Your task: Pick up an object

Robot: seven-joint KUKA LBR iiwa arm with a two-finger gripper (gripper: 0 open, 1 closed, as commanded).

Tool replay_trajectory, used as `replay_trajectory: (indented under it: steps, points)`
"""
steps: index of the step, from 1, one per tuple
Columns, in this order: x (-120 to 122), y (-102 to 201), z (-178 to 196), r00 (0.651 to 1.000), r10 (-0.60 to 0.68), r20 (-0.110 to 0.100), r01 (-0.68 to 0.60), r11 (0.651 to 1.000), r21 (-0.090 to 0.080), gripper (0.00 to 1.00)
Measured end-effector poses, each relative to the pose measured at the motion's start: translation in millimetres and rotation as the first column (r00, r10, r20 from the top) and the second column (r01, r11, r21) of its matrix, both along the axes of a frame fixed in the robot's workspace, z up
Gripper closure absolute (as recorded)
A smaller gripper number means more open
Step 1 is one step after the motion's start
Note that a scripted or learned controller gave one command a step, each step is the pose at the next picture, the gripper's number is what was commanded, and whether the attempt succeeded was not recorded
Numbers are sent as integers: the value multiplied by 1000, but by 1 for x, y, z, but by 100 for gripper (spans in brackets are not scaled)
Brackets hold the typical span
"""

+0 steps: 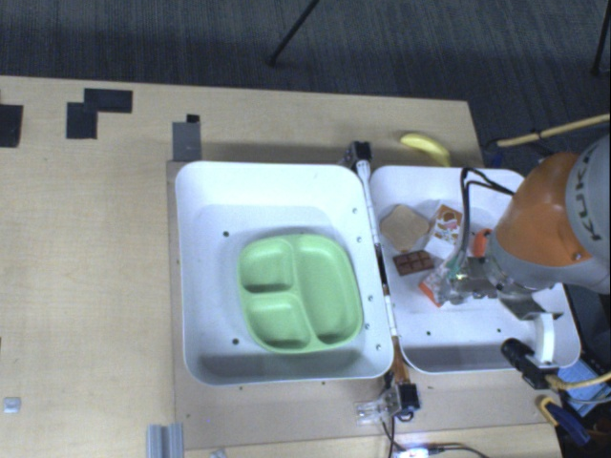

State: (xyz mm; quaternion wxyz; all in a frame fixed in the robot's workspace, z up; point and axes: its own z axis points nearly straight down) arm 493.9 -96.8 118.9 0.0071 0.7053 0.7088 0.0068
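Note:
The right bin [420, 351] holds a tan cardboard piece [404, 223], a small printed box [447, 223], a brown chocolate-like bar [413, 262] and an orange-red item [429, 293]. My gripper [455, 281] hangs low over the middle of that bin, right beside the orange-red item and just right of the brown bar. The wrist with its orange band [535, 222] covers the bin's right part. The left bin [205, 256] contains a green divided plate [300, 291].
A yellow banana-like object [425, 146] lies on the bench behind the right bin. Black patches [95, 111] mark the bench at far left. Cables and a clip [396, 404] sit at the front between the bins.

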Motion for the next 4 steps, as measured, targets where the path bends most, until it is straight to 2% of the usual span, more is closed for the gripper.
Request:
replay_trajectory:
  steps: [1,2,3,4]
  points:
    - [0,0,0,1000,0,0,0,1000,0,0]
    - [1,1,10,1000,3,3,-3,1000,1,100]
    - [1,1,10,1000,3,3,-3,1000,1,0]
    - [3,2,21,1000,7,6,-7,1000,2,100]
